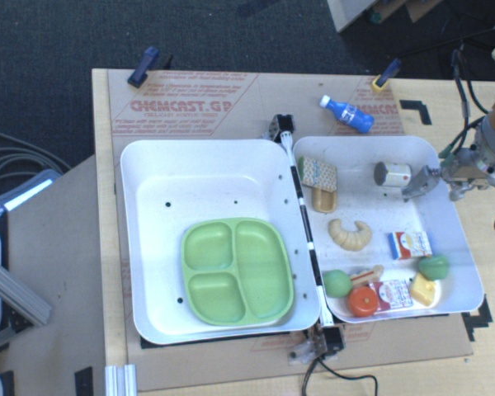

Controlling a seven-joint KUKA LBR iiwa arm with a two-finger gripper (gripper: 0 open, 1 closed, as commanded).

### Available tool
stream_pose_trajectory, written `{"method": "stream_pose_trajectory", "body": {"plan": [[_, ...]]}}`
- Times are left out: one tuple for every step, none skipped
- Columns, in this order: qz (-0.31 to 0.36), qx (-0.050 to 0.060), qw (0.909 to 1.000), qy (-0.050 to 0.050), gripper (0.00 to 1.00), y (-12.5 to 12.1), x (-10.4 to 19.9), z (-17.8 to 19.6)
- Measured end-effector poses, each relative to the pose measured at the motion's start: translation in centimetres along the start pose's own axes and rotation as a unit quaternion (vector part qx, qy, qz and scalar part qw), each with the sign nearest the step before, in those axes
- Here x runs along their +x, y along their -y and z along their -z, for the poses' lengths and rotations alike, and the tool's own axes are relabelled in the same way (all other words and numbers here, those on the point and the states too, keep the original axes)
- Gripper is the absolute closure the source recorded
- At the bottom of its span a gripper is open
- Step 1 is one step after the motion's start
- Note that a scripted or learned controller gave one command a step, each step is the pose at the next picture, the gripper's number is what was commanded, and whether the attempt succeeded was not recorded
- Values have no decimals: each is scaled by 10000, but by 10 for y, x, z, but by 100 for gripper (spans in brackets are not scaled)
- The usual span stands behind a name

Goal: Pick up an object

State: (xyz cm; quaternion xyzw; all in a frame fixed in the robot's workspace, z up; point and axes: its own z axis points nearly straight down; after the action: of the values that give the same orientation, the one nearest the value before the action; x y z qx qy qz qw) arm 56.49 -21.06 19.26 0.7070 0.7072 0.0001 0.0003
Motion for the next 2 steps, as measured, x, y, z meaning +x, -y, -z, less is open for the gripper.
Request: {"method": "stream_pose_trajectory", "body": {"plan": [[2,-41,10000,21,0,-90,21,-100],[11,-60,10000,37,100,-91,20,-89]]}}
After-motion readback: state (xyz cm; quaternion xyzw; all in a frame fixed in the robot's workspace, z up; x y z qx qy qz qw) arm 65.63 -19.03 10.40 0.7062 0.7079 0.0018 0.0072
